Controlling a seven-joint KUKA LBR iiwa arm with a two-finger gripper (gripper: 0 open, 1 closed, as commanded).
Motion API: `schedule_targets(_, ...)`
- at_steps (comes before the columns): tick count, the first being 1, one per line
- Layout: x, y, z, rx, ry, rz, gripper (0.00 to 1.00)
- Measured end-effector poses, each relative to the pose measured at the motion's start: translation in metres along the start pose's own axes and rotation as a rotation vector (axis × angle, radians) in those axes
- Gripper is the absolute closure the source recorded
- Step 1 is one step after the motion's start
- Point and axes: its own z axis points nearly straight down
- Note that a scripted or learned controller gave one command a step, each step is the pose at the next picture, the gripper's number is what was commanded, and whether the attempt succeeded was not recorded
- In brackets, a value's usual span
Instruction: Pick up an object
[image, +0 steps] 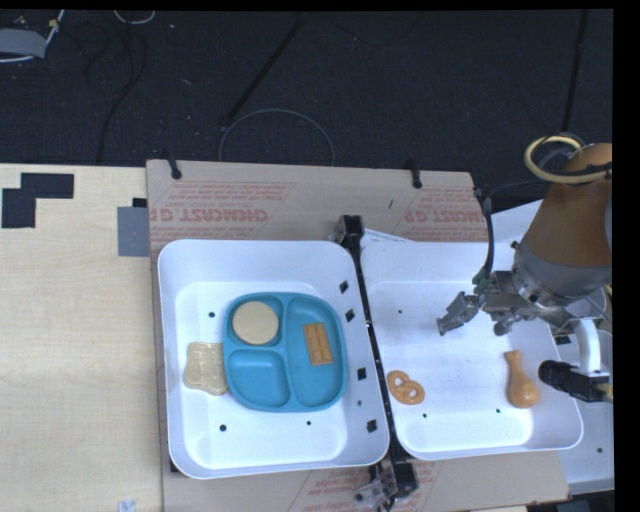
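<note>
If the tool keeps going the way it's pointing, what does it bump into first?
Probably the bare floor of the right bin. The tool points left and down. The pretzel sits nearer the camera, likely off its line; depth is unclear.

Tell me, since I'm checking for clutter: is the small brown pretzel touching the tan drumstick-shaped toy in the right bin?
Apart. The camera view shows bare white bin floor between the small brown pretzel and the tan drumstick-shaped toy.

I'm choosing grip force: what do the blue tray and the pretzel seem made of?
Blue tray: likely hard plastic, smooth with a slight sheen, moulded compartments. Pretzel: probably plastic toy food, uniform tan-orange, smooth surface; too small to be sure.
</note>
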Motion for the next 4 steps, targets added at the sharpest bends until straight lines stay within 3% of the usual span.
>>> schedule_targets(1,0.0,0.003,-0.007,-0.013,-0.002,-0.002,0.0)
schedule_targets(3,-0.003,0.011,0.104,-0.006,0.0,-0.001,0.0)
schedule_targets(4,-0.004,0.011,0.091,-0.009,-0.001,0.004,1.0)
